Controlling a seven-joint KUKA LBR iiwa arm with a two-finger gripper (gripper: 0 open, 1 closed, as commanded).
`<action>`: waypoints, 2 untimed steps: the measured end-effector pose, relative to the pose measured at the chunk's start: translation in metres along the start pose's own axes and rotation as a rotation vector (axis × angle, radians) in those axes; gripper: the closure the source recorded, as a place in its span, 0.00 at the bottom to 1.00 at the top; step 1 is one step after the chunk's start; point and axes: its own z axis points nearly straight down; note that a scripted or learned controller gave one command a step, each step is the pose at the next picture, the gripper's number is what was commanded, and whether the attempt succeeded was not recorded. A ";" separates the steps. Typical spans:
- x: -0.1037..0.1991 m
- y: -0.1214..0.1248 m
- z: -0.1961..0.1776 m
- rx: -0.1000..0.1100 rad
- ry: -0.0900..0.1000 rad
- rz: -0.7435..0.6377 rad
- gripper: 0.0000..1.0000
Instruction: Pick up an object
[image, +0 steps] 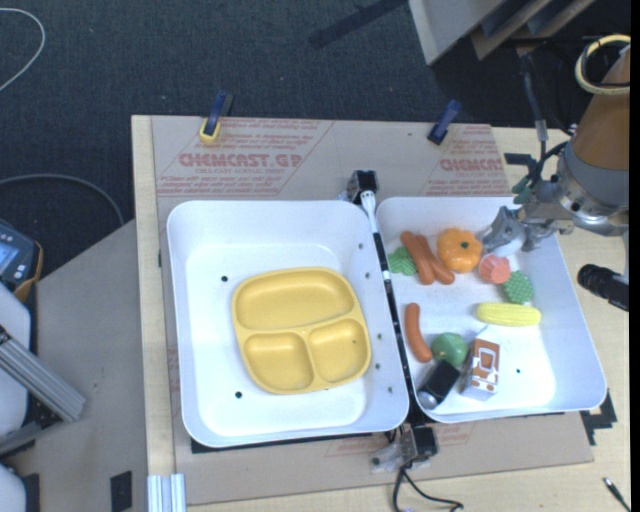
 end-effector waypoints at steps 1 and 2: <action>0.050 -0.006 0.008 0.009 0.005 -0.004 1.00; 0.101 -0.013 0.007 0.008 0.005 -0.004 1.00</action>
